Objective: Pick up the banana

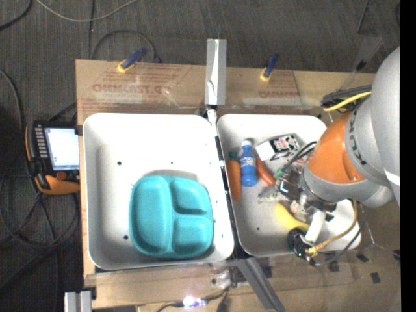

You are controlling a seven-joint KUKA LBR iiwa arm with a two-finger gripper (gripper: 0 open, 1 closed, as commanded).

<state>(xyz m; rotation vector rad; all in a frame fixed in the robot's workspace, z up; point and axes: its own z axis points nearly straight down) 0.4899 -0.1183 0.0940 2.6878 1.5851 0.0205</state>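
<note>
**Arm closes in on banana**

Your arm (351, 155) hangs low over the right bin (260, 239), its gripper (296, 197) just above the banana (286, 214), which lies near the bin's front beside a carrot (234, 181) and bottle (247, 164). Whether anything is grasped, you cannot tell. Judged mid-approach; next, confirm a grip before lifting.

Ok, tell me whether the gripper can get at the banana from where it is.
Probably yes: the gripper hangs right over the banana in the right bin, though the arm's wrist hides most of the banana.
</note>
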